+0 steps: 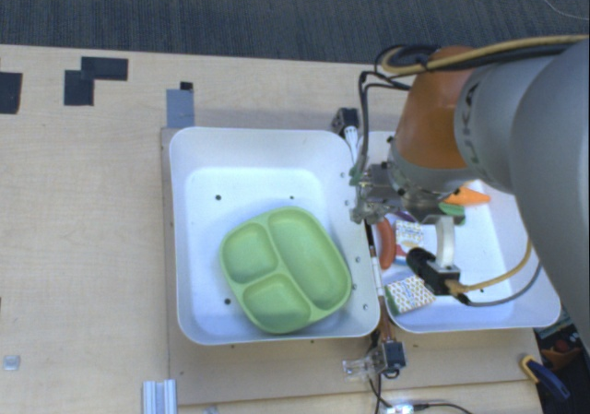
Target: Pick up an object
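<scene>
Left of the fingers (398, 218), whose state I cannot tell, one green divided plate (284, 269) leaves open white bin (198, 218) floor.

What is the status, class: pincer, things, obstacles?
Pincer low over right bin, grip unclear. Red sausage beneath it. Green plate in left bin.

Arm: grey, reaches in from the right, bulking large across the upper right
Band: orange, just above the wrist
Wrist: pointed downward (seen from above)
Gripper (398, 209): low beneath the wrist, fingertips hidden by the wrist's own bulk
</scene>
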You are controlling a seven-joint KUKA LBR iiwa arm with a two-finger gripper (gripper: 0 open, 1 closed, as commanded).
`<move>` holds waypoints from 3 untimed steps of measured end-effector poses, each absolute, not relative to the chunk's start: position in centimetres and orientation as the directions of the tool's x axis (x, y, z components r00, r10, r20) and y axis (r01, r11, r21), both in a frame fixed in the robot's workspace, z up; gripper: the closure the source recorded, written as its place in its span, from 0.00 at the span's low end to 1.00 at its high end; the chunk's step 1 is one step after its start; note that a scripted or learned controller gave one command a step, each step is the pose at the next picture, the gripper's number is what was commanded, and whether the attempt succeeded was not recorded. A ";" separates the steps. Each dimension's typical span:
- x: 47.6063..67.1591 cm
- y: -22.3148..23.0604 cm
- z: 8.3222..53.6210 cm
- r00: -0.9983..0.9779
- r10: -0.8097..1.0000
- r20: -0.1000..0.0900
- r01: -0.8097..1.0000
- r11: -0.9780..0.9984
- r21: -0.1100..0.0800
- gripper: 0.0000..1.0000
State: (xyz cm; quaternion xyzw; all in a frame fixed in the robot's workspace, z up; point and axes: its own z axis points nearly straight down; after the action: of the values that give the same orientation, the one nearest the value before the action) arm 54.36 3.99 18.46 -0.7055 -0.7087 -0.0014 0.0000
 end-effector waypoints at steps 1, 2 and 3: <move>59.5 -4.3 20.9 -0.004 1.000 -0.001 1.000 0.004 0.003 1.00; 59.5 -4.2 20.8 -0.005 1.000 0.000 1.000 0.005 0.002 0.00; 60.7 -11.1 15.7 -0.003 1.000 -0.001 1.000 0.003 0.001 0.00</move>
State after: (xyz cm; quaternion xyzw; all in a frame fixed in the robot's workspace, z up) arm 60.68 -11.14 15.68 -0.7060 -0.7082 0.0000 -0.0007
